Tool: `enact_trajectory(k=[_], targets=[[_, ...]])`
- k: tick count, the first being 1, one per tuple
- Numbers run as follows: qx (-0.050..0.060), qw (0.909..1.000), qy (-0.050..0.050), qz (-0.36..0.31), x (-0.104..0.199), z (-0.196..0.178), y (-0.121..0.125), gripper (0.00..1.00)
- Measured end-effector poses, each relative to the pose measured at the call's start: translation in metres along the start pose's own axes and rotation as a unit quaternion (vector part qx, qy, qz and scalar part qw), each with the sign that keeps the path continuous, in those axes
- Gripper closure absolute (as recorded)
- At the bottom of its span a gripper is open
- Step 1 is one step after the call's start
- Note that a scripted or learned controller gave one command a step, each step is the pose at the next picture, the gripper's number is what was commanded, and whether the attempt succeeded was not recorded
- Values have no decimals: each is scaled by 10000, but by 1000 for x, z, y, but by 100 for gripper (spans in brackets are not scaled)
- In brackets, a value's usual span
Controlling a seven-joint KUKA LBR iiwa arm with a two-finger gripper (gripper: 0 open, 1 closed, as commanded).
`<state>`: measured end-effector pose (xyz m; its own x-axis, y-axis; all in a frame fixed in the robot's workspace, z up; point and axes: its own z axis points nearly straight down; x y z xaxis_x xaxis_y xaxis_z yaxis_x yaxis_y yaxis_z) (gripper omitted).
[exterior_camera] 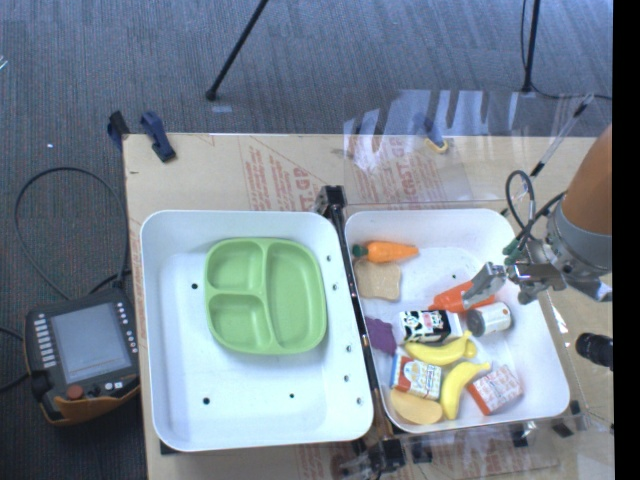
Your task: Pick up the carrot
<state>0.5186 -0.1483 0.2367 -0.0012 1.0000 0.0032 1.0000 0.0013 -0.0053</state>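
Presently: right bin (520, 230) holds bananas (452, 363), cartons, bread, and carrot (386, 252), lying crosswise up-left of claw (488, 280), green top pointing left. Left bin (170, 268) holds green plate (266, 295). Claw's grip: cannot tell.

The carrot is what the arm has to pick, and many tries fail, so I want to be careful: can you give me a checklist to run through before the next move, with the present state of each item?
1. Carrot in plain sight, at the far left of the right bin: ok.
2. Carrot top free of other items; only the bread slice lies close in front: ok.
3. Gripper over the carrot: not ok, it sits further right, by the orange-red item and the can.
4. Gripper free of any load: cannot tell.
5. Room beside the bin wall for a finger: cannot tell; the carrot lies close to it.
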Motion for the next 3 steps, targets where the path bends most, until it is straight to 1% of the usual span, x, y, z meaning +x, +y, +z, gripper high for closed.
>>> enact_trajectory(k=[1, 2, 3], targets=[[-3, 9836, 0, 1804, 81, -4, 48, 0], [22, 9628, -9, 2702, 68, 60, 84, 0], [-15, 9672, -24, 2539, 66, 132, 122, 0]])
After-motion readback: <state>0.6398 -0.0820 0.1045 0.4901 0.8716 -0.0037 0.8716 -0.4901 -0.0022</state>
